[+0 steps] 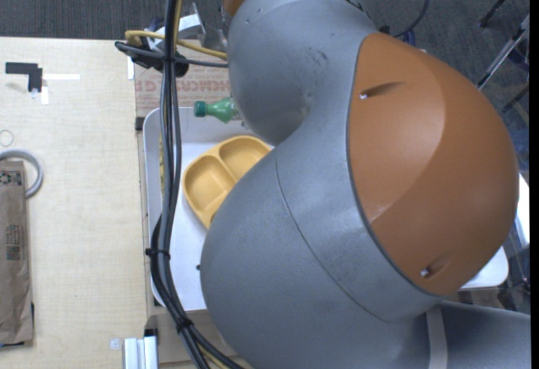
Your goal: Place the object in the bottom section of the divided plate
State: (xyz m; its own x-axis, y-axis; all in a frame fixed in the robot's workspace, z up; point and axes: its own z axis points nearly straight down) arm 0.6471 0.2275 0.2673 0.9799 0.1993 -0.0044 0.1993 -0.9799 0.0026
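A yellow divided plate (217,173) lies in the white bin (153,190), with its left part showing and the rest hidden behind the arm. A green bottle-like object (215,110) lies at the bin's far edge, just above the plate. The big grey and orange arm (354,182) covers most of the view and blocks the right of the bin.
Black cables (173,131) hang down across the bin's left side. A light wooden bench top (76,190) spreads to the left, with a brown paper bag (15,249) at its left edge. A cardboard piece with red print (181,88) lies behind the bin.
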